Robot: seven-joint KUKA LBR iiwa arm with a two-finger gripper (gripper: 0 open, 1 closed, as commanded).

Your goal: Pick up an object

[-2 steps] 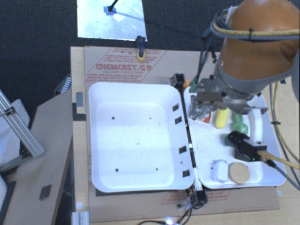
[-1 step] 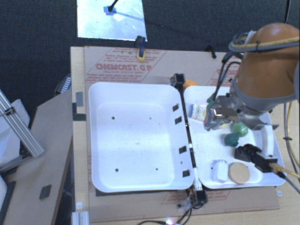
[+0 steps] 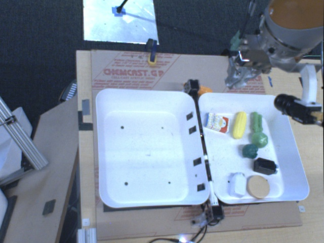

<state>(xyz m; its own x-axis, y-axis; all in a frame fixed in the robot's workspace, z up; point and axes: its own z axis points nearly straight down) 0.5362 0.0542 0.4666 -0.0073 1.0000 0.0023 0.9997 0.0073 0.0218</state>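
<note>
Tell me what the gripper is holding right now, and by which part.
Nothing is held. The gripper hangs above the far edge of the right bin, away from the objects lying in it.

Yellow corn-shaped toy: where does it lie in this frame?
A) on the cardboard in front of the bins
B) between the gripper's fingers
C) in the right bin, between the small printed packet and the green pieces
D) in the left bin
C: the yellow corn-shaped toy lies in the right bin, with the small printed packet on one side and the green pieces on the other, while the gripper hangs above the bin's far edge.
</note>
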